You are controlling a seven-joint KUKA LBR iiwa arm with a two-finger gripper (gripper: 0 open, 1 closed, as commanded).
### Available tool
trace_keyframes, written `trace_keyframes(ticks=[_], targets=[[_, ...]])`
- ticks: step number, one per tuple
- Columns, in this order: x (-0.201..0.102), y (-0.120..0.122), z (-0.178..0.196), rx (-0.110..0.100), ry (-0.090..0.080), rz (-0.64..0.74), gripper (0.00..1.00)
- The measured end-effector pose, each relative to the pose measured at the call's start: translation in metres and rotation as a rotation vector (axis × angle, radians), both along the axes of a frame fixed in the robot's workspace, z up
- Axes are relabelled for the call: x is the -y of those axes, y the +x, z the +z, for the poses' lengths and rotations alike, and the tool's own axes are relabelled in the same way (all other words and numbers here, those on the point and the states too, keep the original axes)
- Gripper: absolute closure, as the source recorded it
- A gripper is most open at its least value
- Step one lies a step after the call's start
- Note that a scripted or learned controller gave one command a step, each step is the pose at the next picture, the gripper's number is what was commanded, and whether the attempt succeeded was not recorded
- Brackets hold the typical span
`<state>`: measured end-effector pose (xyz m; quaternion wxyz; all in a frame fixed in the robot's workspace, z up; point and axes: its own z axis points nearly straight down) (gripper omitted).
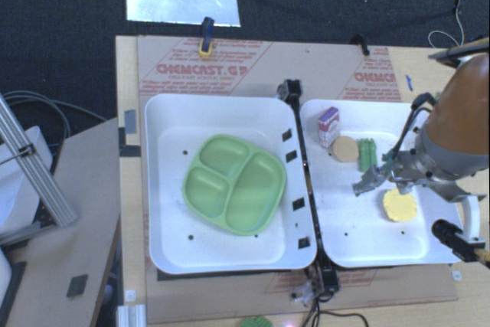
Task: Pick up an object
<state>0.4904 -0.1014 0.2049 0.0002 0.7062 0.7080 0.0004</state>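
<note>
The right bin (344, 241) holds a small purple and white box (328, 125), a round tan disc (345, 149), a green piece (367, 153) and a yellow piece (400, 205). My gripper (369, 181) hangs low over this bin, just below the green piece and left of the yellow piece. It points toward the bin's middle. I see nothing held in it. The arm's wrist hides the bin's right side.
The left bin (168, 241) carries a green divided plate (233, 184). Black clips (297, 203) run along the seam between the bins. A yellow clamp (206, 38) stands at the bench's back edge. Cables hang off the right side.
</note>
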Motion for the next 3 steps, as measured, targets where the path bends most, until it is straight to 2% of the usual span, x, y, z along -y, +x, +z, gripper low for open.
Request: trace_keyframes(ticks=[1,2,3], targets=[[0.077,0.016,-0.118,-0.001,-0.004,-0.007,0.00],[0.050,0.106,-0.119,0.009,-0.001,0.006,0.00],[0.016,0.169,-0.119,0.006,-0.001,0.008,0.00]])
